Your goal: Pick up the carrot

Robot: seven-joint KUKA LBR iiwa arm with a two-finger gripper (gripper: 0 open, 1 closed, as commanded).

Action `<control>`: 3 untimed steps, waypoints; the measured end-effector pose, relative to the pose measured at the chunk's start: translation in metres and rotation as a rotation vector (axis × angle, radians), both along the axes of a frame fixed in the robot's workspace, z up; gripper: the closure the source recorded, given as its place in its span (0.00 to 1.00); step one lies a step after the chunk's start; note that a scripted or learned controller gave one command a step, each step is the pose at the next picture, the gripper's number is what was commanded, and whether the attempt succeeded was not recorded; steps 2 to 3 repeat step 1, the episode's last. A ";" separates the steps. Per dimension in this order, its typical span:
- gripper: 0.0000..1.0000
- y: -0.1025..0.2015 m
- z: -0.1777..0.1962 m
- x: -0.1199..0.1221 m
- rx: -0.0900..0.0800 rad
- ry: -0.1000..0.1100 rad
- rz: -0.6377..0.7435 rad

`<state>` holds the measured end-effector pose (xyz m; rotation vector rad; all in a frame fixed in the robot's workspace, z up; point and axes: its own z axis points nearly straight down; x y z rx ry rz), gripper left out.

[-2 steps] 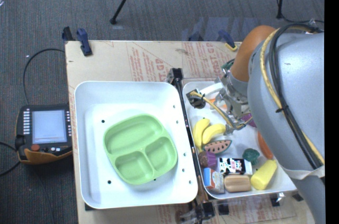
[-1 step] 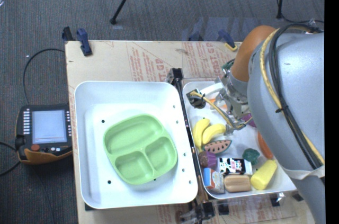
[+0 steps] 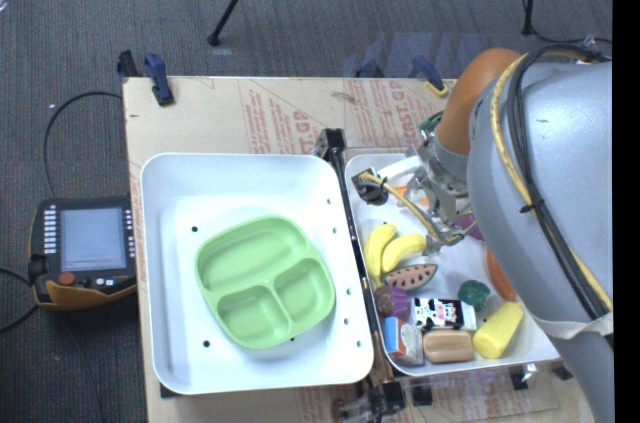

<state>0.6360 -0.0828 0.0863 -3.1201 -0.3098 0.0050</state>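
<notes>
Here the gripper hangs low inside the right bin, over its upper middle, just above and to the right of the bananas. Its metal parts and yellow cabling crowd together, so I cannot tell how wide the hand stands or whether anything sits in it. The carrot shows as an orange sliver to the right of the bananas, at the bin's right side, mostly hidden under the grey arm. Just below the bananas lies a watermelon slice; lower still, along the bin's near edge, sit a black-and-white carton, a bread roll and a yellow piece. A dark green lump rests right of the carton. Left of the bananas, across the divider, the left bin holds a green divided plate.
</notes>
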 end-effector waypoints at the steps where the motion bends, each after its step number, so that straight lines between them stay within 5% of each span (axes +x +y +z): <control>1: 0.00 0.000 0.000 0.000 0.000 0.000 0.000; 3: 0.00 0.000 0.000 0.000 0.000 0.000 0.000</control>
